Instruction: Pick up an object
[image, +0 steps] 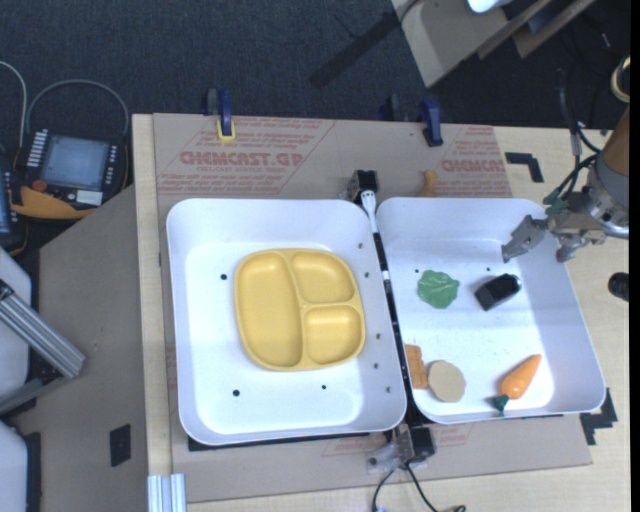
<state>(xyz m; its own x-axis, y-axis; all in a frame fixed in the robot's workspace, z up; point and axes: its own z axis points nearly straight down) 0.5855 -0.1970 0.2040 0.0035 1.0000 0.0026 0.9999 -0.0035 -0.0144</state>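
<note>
My claw hangs spread and unladen over the right bin's upper right corner. The black block lies just at its seven o'clock, the green piece beyond, the carrot toward six.

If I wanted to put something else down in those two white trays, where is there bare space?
The left white bin has bare floor all round the yellow divided plate. The right white bin is free between the green leafy piece, tan round biscuit and orange carrot. It is crowded near the black block under the gripper.
</note>
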